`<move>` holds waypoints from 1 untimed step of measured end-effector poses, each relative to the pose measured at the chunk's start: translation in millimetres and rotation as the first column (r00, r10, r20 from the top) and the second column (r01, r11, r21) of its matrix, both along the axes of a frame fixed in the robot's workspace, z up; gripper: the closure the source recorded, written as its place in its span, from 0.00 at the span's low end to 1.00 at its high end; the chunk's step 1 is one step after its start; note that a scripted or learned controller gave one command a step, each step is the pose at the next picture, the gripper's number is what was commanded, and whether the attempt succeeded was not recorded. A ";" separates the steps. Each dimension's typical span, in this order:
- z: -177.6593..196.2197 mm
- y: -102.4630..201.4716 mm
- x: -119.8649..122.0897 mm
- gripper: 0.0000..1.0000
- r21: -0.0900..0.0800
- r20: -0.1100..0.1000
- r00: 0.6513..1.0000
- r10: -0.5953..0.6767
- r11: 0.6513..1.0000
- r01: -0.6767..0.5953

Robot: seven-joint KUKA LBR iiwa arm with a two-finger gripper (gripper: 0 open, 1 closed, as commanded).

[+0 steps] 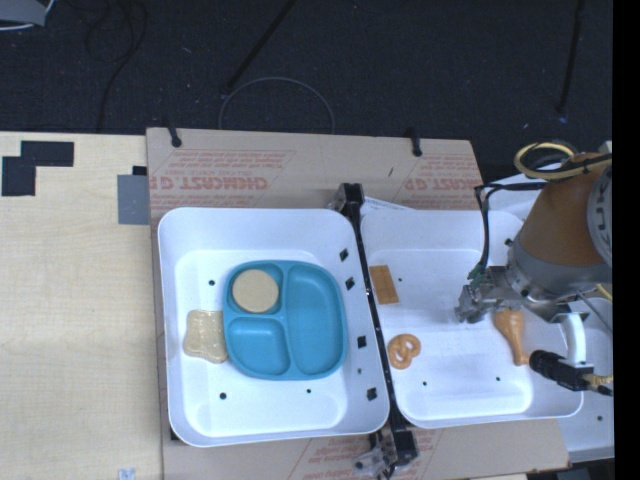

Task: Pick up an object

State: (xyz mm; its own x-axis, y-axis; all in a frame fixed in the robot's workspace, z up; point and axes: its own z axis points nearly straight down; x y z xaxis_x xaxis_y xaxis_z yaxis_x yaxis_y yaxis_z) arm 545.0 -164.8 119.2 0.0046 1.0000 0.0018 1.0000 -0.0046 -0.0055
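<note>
Orange and tapered, the drumstick (512, 334) lies on the right bin's (450, 393) floor, its long axis running up-left to down-right, thick end touching or just beside the tool (477, 301) at its upper left. Whether the tool is released or clenched, I cannot tell. Pretzel (404, 350) sits well left.

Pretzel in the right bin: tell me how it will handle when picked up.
The pretzel lies flat on the right bin floor, so it probably won't roll. It looks small and likely light. Its open loops and low profile may give the gripper little to clamp, so it could slip.
</note>
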 end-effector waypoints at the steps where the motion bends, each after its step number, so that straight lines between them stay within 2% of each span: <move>1: 58.5 1.0 9.9 1.00 -0.003 0.009 1.000 0.006 1.000 -0.006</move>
